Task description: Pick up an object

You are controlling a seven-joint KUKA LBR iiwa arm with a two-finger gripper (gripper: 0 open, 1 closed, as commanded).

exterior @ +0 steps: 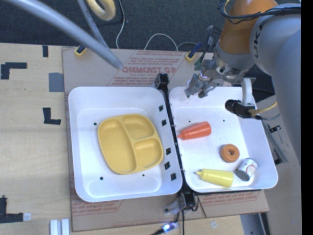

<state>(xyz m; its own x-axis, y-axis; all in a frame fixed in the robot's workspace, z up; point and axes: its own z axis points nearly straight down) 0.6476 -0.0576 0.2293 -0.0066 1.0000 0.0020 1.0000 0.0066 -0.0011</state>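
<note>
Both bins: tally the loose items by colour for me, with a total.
Yellow: 2, the divided tray and the squeeze bottle
Orange: 2, the carrot-shaped piece and the doughnut ring
Silver: 1, the small can
Total: 5

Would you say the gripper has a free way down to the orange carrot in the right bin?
Probably yes. The gripper hangs above the right bin's far edge, and the carrot lies alone on the floor nearby, with nothing over it.
</note>
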